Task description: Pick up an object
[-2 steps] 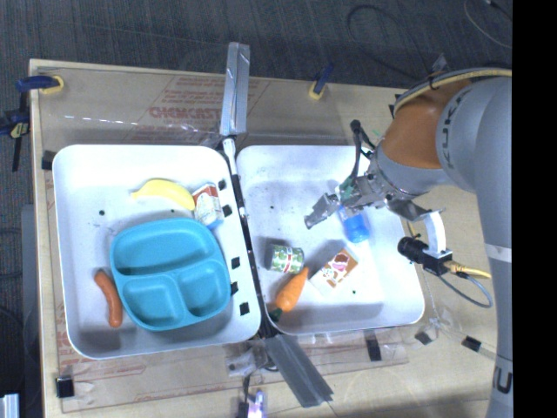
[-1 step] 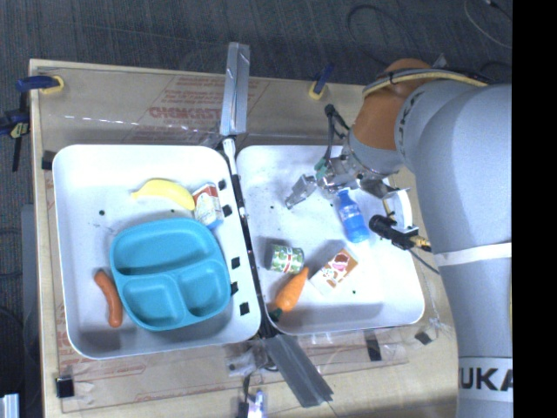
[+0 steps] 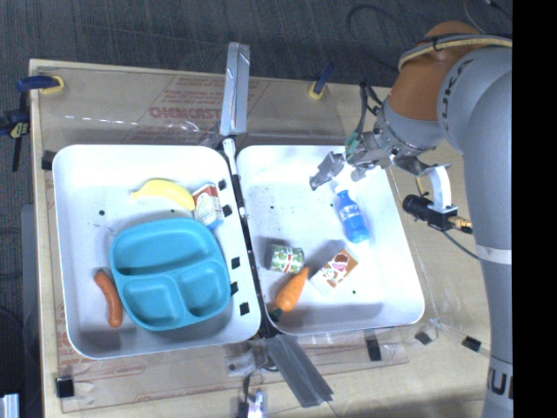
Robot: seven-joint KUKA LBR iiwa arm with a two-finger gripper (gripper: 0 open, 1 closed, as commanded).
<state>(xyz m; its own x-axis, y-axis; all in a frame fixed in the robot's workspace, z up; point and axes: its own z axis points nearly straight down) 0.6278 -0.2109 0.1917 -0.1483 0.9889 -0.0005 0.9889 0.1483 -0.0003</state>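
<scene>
Blue plastic bottle (image 3: 352,218): lying in right bin (image 3: 396,296) | metal gripper (image 3: 341,171): spread, nothing held

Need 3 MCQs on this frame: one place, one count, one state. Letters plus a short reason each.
1. Where does the orange plastic carrot lie?
A. in the left bin, on the tray
B. in the right white bin, near its front-left corner
C. on the bench outside both bins

2. How many items lie loose in the right bin?
A. two
B. four
C. six

3. How does the blue plastic bottle stand relative to the two-finger gripper?
A. lying on the bin floor, apart from the gripper
B. clamped between the fingers, lifted
C. standing upright on the tray

Key: 1 B, the carrot sits by the central divider at the front. 2 B, bottle, green can, small carton and carrot. 3 A, the bottle lies flat below the gripper, with bare floor between them.
</scene>
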